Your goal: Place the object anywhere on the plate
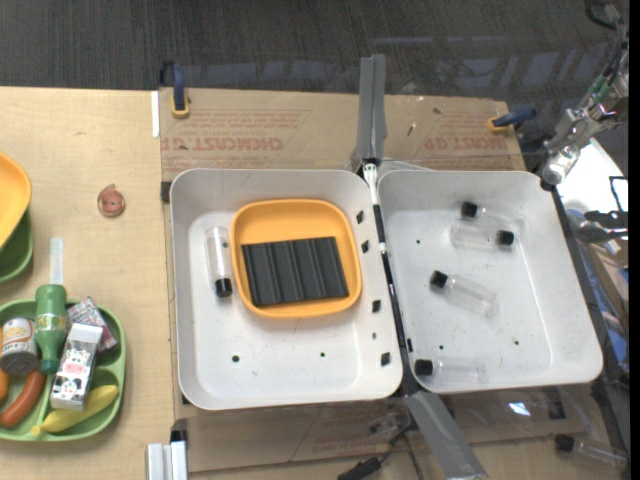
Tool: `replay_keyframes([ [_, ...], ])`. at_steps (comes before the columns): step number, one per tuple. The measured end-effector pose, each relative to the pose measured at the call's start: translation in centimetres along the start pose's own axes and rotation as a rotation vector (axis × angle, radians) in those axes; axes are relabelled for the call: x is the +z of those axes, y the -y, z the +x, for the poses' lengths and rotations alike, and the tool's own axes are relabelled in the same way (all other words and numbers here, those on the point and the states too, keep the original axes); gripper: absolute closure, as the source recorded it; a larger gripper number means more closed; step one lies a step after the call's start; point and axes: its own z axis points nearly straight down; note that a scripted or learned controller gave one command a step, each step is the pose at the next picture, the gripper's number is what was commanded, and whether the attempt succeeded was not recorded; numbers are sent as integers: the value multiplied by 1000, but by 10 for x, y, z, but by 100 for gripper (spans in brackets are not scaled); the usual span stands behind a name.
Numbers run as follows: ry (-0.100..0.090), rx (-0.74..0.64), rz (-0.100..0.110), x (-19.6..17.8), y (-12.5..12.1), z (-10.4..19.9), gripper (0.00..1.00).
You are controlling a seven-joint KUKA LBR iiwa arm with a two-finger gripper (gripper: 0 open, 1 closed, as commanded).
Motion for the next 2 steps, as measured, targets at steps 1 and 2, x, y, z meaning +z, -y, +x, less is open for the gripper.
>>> replay_keyframes([
  [1,0,-267,0,-71,0,0,100],
  [2,0,-566,-2,-138,0,-1,100],
])
